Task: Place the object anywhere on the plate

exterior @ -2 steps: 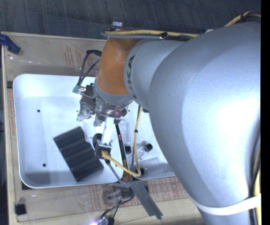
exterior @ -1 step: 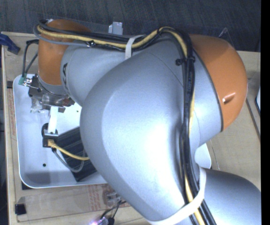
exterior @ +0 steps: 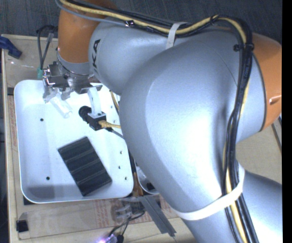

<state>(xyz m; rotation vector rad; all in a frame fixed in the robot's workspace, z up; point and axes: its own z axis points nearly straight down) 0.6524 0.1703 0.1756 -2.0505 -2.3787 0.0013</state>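
- Dark ribbed object [exterior: 84,165] lies flat in left bin [exterior: 27,135], well apart from jaws [exterior: 77,101].
- Jaws look wide, holding nothing.
- Plate hidden behind arm [exterior: 186,110]; risk: flat object slips during grasp.

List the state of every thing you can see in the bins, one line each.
Black ridged block: lying flat in the left bin, at a slant, untouched.
Hand: over the upper left of the left bin, well apart from the block, nothing seen between its fingers.
Left bin: upright on the bench, holding the block.
Plate: mostly hidden under the arm; just a rim edge shows.
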